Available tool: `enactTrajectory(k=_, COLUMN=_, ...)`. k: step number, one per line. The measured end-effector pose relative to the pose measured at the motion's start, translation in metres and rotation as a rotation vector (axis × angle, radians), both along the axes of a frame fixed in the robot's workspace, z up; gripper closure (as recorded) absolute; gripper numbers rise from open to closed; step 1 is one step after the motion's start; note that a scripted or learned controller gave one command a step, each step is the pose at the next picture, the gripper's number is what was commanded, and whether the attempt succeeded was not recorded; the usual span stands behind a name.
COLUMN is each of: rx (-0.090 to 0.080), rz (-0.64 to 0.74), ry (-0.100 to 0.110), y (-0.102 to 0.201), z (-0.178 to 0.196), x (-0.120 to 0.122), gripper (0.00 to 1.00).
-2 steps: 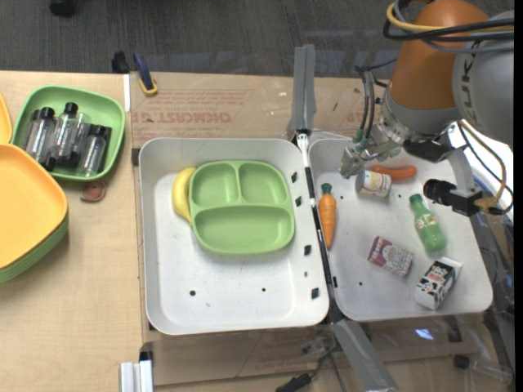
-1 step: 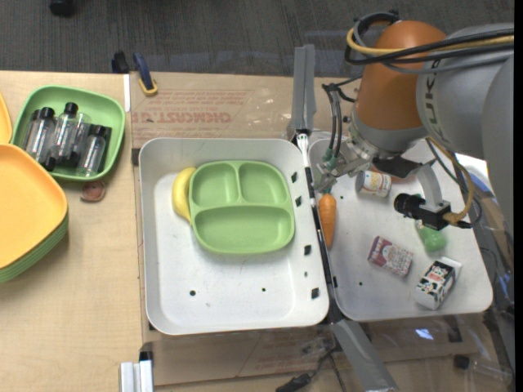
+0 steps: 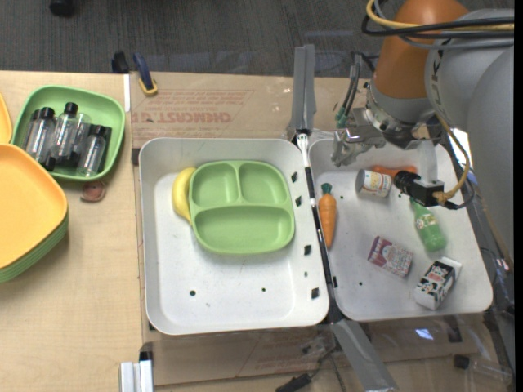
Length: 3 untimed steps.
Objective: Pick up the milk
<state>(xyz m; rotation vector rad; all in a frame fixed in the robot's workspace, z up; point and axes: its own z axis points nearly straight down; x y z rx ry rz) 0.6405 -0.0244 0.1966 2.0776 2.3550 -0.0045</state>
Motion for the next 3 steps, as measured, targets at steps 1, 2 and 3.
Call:
enactTrajectory(k=1, rx=0.002, rz=0.077, ry=0.002, y=0.065, z=-0.006, x=-0.096, gripper=1.00)
enactTrajectory(k=2, rx=0.001, rz=0.159, ry=0.000, y=0.065, z=0.048, x=-0.050, gripper=1.00)
enactTrajectory(k=3, rx=0.002, rz=0.208, ry=0.003, y=0.065, z=-0.006, x=-0.065, gripper=1.00)
